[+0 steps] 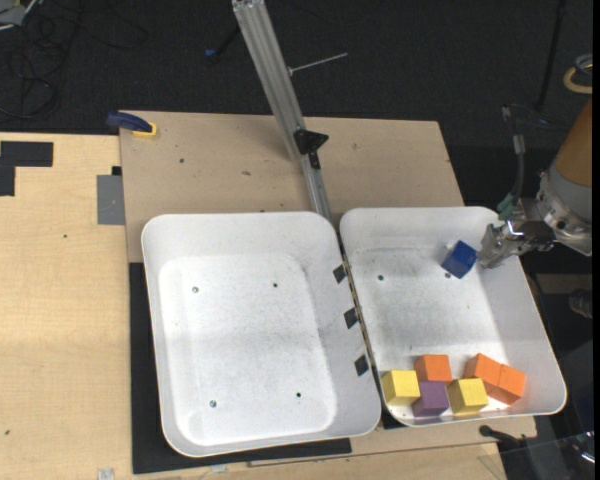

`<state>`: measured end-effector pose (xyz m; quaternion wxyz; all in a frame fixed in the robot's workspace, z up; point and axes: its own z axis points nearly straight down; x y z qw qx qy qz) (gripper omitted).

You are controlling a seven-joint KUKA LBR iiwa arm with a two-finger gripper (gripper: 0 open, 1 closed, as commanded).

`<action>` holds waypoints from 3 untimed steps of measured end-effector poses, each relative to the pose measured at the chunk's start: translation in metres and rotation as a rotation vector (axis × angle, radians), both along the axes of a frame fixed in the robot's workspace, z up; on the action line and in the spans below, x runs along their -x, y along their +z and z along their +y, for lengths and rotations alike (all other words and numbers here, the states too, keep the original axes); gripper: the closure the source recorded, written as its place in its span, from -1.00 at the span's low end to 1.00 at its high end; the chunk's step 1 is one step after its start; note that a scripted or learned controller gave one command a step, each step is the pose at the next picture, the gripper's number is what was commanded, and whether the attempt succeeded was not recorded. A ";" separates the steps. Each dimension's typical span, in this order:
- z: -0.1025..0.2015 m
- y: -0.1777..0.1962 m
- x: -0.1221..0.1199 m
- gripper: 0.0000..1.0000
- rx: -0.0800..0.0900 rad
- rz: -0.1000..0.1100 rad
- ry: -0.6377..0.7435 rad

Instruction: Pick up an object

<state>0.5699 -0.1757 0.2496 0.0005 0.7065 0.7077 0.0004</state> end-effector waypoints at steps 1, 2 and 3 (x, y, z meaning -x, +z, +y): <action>0.055 0.007 -0.011 1.00 -0.002 0.001 0.003; 0.105 0.011 -0.022 1.00 -0.002 0.003 0.002; 0.156 -0.006 -0.028 1.00 -0.002 0.006 0.001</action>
